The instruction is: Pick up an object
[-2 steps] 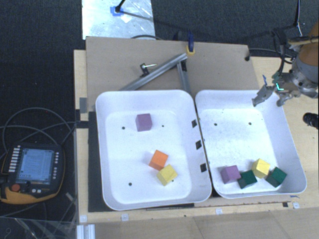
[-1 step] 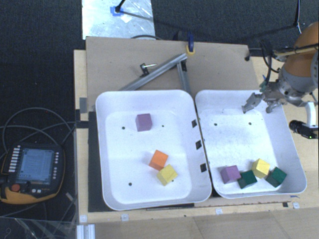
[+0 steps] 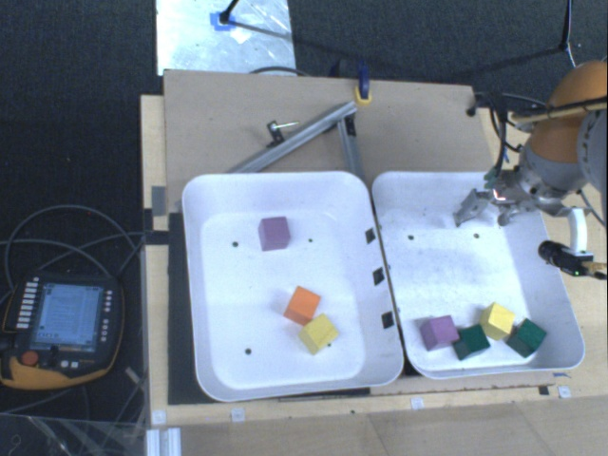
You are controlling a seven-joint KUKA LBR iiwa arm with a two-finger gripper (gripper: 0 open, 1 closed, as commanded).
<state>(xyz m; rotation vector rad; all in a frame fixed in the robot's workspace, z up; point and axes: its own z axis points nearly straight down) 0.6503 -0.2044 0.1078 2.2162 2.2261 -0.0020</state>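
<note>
1. Over the right bin (image 3: 560, 297), upper right part: claw (image 3: 484, 215) hanging, fingers spread apart, nothing between them.
2. Below the claw, along that bin's near wall: purple cube (image 3: 439, 331), dark green cube (image 3: 470, 341), yellow cube (image 3: 497, 320), second green cube (image 3: 526, 335), bunched in a row, neighbours touching or nearly so. All well apart from the claw.
3. Left of the claw, in the left bin (image 3: 204, 255): purple block (image 3: 274, 233) alone, roughly level with the claw.
4. Lower left of the claw, same bin: orange block (image 3: 302, 304) touching yellow block (image 3: 318, 332).
5. Far left of the claw, off the worktop (image 3: 418, 122): teach pendant (image 3: 62, 331) with cables.
</note>
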